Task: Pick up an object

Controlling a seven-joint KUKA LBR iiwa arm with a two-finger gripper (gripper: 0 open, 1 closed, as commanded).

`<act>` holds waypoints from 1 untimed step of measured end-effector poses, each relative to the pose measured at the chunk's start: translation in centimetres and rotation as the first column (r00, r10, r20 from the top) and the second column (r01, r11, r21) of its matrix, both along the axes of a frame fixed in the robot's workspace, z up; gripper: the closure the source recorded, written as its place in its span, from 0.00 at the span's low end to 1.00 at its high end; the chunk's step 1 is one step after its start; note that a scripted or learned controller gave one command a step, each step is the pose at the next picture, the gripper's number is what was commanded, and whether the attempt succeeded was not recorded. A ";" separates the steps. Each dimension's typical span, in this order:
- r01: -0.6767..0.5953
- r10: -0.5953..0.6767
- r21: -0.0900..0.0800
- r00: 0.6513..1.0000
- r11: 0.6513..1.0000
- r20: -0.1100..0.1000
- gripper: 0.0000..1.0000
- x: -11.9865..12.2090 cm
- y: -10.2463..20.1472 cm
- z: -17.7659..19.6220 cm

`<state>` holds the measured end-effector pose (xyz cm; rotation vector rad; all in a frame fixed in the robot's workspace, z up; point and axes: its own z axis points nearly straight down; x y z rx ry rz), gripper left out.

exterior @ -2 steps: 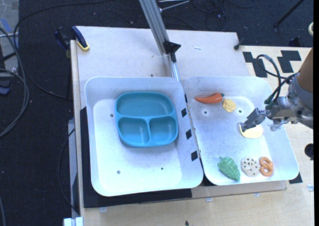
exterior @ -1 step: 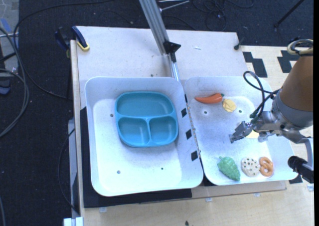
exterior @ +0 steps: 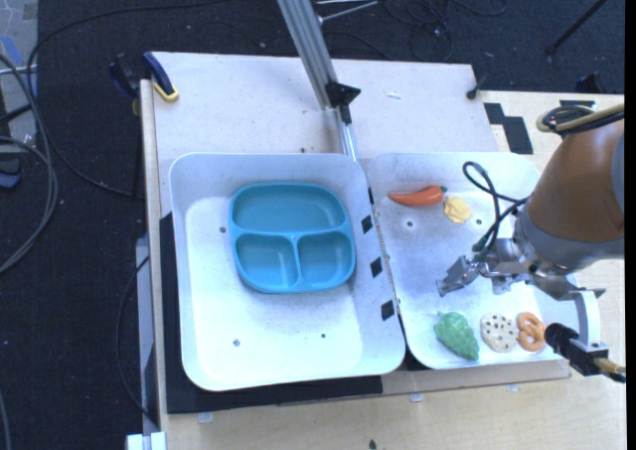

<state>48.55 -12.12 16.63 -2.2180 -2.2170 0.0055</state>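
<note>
The right bin (exterior: 417, 244) holds several small toy foods. An orange chili pepper (exterior: 417, 196) and a yellow piece (exterior: 457, 209) lie near its far wall. A green leafy piece (exterior: 456, 335), a speckled cookie (exterior: 498, 332) and a pretzel (exterior: 530, 331) lie in a row along its near wall. My gripper (exterior: 455, 277) hangs over the middle of this bin, above bare floor. It is just up and left of the green piece and touches none of the objects. Nothing shows in its grasp.
The left bin (exterior: 199, 319) holds a blue divided plate (exterior: 293, 236). A slanted metal pole (exterior: 303, 26) rises behind the bins. The arm's grey body and orange band (exterior: 586, 190) cover the right bin's right side. A cable (exterior: 482, 190) loops above the gripper.
</note>
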 end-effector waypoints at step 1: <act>0.001 -0.001 0.001 1.000 1.000 -0.001 0.00 -0.4 0.3 -6.4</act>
